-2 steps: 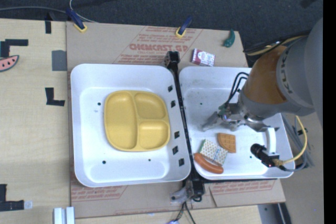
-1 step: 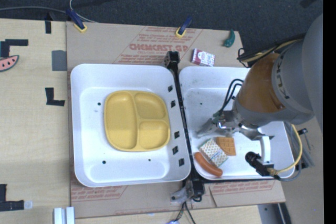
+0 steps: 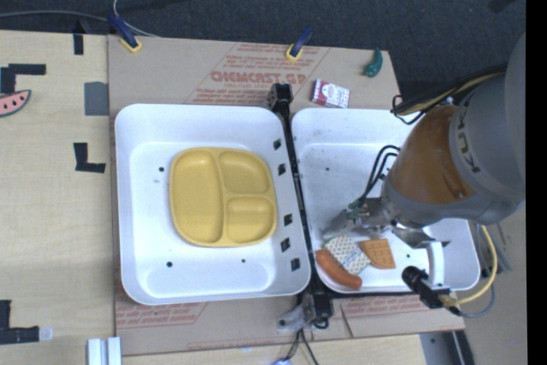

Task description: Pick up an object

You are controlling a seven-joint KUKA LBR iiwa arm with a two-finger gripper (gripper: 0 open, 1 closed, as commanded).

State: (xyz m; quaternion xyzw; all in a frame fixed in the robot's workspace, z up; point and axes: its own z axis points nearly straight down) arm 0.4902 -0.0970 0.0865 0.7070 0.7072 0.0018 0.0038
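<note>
Counting one sausage (image 3: 338,268), two crackers (image 3: 377,252)

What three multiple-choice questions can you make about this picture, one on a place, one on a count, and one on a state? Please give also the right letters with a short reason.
1. Where does the yellow tray lie?
A. in the left bin
B. in the right bin
C. on the cardboard outside both bins

2. How many compartments does the yellow tray have?
A. one
B. three
C. six

3. How does the hot dog lie?
A. flat on the floor of the right bin
B. standing on end
C. lifted high above the bin

Answers:
1 A: the tray rests inside the left bin.
2 B: ridges divide it into three parts.
3 A: it lies flat near the front wall, beside the waffle piece and the cracker.
</note>
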